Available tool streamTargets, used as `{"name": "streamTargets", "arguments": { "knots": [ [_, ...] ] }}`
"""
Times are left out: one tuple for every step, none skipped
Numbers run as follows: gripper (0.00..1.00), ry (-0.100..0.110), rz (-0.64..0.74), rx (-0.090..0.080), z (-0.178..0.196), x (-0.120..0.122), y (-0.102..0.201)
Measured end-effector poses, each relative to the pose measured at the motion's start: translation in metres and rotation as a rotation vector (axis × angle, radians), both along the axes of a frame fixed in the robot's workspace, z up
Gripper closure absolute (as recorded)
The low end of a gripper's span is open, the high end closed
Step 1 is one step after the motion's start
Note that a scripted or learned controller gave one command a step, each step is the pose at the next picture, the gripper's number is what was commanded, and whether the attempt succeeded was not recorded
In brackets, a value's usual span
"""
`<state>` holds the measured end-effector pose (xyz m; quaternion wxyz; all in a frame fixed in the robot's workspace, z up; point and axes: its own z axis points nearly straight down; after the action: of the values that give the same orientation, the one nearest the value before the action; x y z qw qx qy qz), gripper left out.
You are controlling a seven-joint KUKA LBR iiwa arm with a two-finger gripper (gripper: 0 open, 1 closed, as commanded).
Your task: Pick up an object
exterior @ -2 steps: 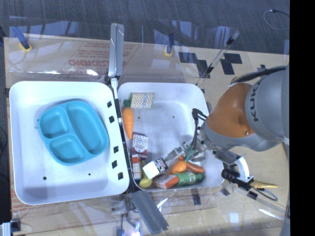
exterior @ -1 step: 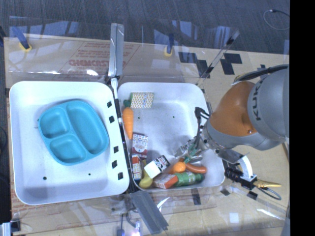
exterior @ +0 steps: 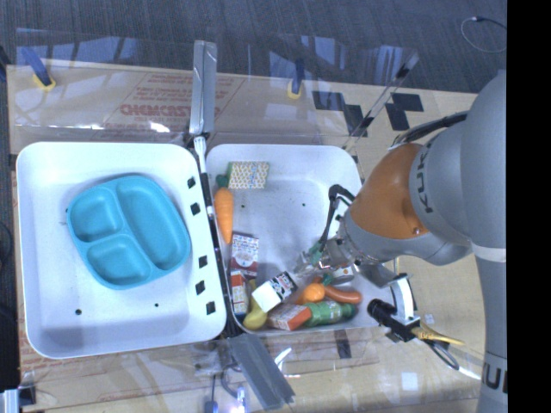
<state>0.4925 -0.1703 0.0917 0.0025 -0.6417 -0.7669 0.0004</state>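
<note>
1. We see the grey arm with its orange band (exterior: 392, 200) reaching in from the right and bending down over the right shallow white bin (exterior: 293, 163).
2. Its gripper (exterior: 325, 256) sits low in the near right part of that bin, just above the pile of small things; we cannot tell how the jaws stand, as the wrist hides them.
3. Nothing shows between the jaws, so we cannot say that anything is held.
4. The things to pick lie in the right bin: a long orange plastic carrot (exterior: 224, 214) lies against the left wall, a small patterned square sponge (exterior: 248, 175) near the far wall, and a red and white carton (exterior: 244, 254) just below the carrot.
5. Near the front wall a white box with a black end (exterior: 274, 291) lies beside a yellow round fruit (exterior: 254, 318), a small orange ball (exterior: 314, 292), a red sausage-shaped toy (exterior: 343, 296) and a green packet (exterior: 329, 313); these crowd together, touching.
6. The left shallow white bin (exterior: 43, 308) holds a blue plastic tray with three compartments (exterior: 127, 231), lying flat near its middle.
7. Both bins rest side by side on the bench (exterior: 129, 101).
</note>
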Motion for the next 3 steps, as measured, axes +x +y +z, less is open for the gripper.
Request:
{"name": "streamTargets", "arguments": {
  "knots": [
    [1.00,-0.005,0.256,-0.002,0.001,-0.005,-0.040],
    [1.00,-0.007,0.580,-0.003,0.001,0.051,-0.040],
    [1.00,-0.007,0.469,-0.003,0.002,0.081,-0.040]
  ]
}}
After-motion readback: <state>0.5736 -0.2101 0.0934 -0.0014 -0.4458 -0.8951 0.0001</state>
